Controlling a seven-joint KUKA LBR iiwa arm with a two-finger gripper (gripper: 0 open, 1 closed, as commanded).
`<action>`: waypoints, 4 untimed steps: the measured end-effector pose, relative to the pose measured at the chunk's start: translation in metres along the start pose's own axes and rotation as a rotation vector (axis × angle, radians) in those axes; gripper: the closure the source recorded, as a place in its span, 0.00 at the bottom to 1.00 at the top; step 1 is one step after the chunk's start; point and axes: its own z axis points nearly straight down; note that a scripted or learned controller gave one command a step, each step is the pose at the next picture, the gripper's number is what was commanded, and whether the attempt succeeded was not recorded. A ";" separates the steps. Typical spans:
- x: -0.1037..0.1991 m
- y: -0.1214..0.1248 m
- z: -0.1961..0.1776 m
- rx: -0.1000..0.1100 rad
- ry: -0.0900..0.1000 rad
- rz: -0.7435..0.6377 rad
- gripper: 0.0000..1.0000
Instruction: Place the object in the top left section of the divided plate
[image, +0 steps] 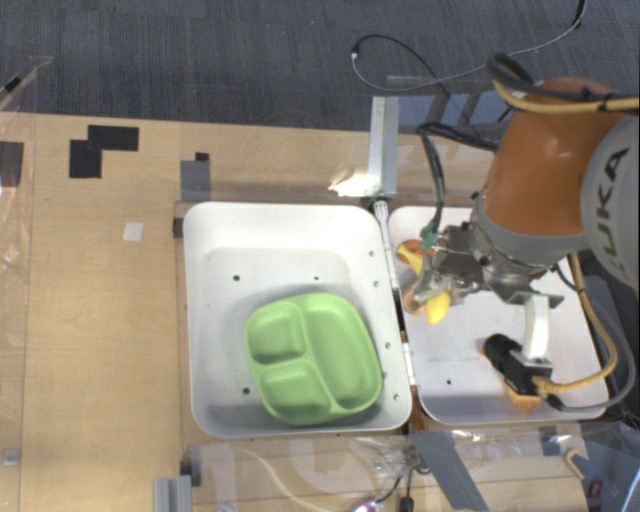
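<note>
In the left bin (232, 262) sits a green divided plate (342, 352).

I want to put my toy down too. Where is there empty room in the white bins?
Left bin: bare floor between the green divided plate and the far wall, plus a strip on the plate's left. Right bin: bare near left corner. Crowded: its far part, with the arm over a yellow thing.

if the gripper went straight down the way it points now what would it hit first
Probably the yellow object in the right bin, which lies just under the gripper. Depth is hard to judge from this slanted view.
</note>
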 end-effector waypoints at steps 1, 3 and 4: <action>-0.052 0.004 0.080 0.003 -0.001 0.047 1.00; -0.082 0.007 0.123 0.003 0.001 -0.399 1.00; -0.055 0.005 0.122 0.000 0.000 -0.299 1.00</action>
